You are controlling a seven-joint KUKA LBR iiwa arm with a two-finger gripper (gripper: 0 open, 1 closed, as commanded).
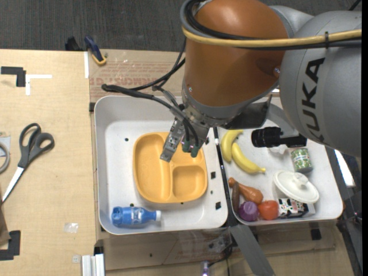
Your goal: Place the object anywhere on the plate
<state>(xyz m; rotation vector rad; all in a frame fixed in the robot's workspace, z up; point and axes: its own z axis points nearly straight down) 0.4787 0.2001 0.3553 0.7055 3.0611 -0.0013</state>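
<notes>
A yellow divided plate [167, 174] lies in the left white bin [112, 154]. My gripper [182, 145] hangs over the plate's upper right part, close above its rim. Its two fingers [171, 146] stand apart, open, and I see nothing between them. A blue plastic bottle [135, 215] lies on its side in the left bin, just below the plate's front edge. The big orange wrist hides the back of both bins.
The right bin [330, 209] holds a banana [238, 154], a small green jar [301, 160], a white lidded dish [296, 186], an orange-brown carrot [247, 191], a purple piece [248, 210], a red tomato [267, 210] and a black-and-white carton [293, 207]. Scissors [29, 145] lie on the bench at left.
</notes>
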